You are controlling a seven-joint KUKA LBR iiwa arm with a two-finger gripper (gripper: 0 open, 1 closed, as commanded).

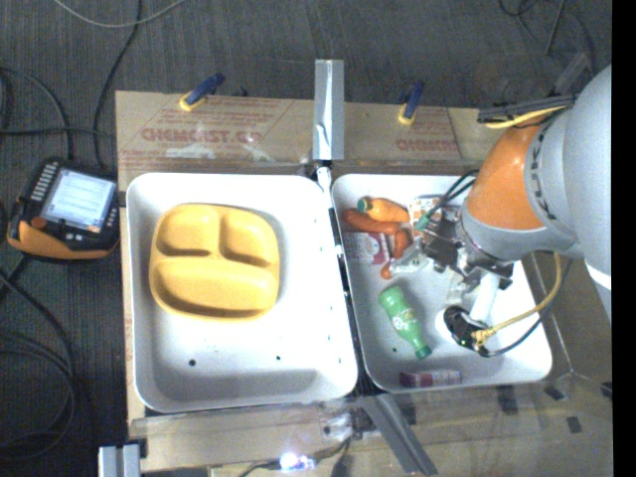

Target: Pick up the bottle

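Bottle: green bottle (pixel 403 320) lies on its side in the right bin (pixel 527 366), cap toward the near edge.
Claw: claw (pixel 422 244) hangs over the far part of that bin, apart from the bottle; its opening cannot be told.
Left bin: left bin (pixel 238 376) holds a yellow tray (pixel 215 260).
Nearby: an orange carrot toy (pixel 383 215) beside the claw.

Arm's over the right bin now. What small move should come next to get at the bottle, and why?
Probably shift the gripper a little toward the near edge of the right bin and left, to stand over the green bottle. The bottle lies on its side on the bin floor, apart from the gripper, which sits nearer the carrot at the bin's far side. Centre first, then descend.
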